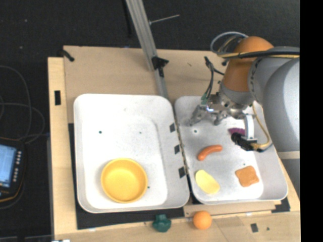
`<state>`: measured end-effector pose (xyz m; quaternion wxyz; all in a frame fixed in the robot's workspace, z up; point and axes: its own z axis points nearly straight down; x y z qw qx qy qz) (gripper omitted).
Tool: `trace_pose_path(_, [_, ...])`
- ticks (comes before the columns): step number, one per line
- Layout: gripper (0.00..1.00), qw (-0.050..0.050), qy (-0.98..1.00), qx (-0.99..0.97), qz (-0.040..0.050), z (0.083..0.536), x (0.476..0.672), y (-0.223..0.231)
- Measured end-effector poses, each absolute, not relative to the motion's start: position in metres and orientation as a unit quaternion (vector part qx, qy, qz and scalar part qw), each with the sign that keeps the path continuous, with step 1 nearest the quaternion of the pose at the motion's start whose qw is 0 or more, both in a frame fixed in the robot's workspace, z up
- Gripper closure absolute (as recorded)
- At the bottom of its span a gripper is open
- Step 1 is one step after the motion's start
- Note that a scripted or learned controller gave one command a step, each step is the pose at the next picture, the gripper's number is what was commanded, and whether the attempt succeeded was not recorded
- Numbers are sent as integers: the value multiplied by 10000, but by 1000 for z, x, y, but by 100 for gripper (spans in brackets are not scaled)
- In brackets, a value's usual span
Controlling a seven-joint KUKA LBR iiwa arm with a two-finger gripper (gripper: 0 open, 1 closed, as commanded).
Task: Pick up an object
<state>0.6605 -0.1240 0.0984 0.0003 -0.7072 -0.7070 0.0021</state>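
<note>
The claw [206, 119] hangs low over the right bin [272, 158], up at about eleven o'clock of that bin. Its two fingers [196, 118] are splayed apart with nothing between them. Nothing is picked up yet, folks.

What's on offer? From the claw, the orange sausage [209, 152] lies nearest, at six o'clock, on bare bin floor with room on both sides. I'd call it the likeliest target. It lies at a slant, so I reckon the fingers would have to straddle its narrow width.

Further out toward six sits a pale yellow piece [207, 181], near the bin's front wall. At four o'clock from the claw lies a brown toast-like square [247, 176], flat, and to my eye a harder thing to pinch. A small purple thing [235, 131] shows at three o'clock, too small to name.

Over in the left bin [86, 135] a yellow bowl [124, 179] sits mouth up at that bin's seven o'clock, well apart from the arm.

An orange ball [202, 220] and a green thing [162, 223] rest on the desk [101, 72] outside both bins, just past their front edges.

The pieces are scattered with gaps between them, so a descending claw should have clear floor around each one. The next move, as I judge it, is to shift toward six and come down.
</note>
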Motion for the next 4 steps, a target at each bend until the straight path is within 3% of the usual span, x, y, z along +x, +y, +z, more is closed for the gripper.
trace_pose_path(1, [100, -21, -7064, -7078, -4, 113, 662, -125])
trace_pose_path(4, [100, -38, -7084, -7058, -27, 289, 673, -109])
